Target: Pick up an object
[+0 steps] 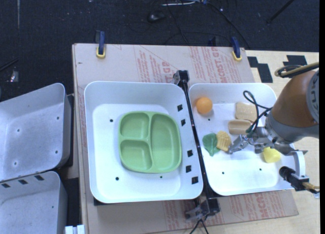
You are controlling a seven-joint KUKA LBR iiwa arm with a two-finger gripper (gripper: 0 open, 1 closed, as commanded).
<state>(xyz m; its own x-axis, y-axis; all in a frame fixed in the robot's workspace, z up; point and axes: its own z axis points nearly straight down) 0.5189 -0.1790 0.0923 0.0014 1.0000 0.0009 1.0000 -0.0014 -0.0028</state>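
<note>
While spread over the white bin [223,179], end effector [237,145] sits by bumpy yellow corn [223,140] w/ green leaf [209,143].

Tool [237,145] — low in right bin [238,185]; green piece [209,143] and yellow corn-like piece [223,140] just left of it, orange ball [203,105] up-left, yellow item [271,155] right — green divided plate [150,142] far left.

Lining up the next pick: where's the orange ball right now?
The orange ball sits in the right bin, near its upper-left corner by the divider, above the green piece and left of the tan block.
</note>
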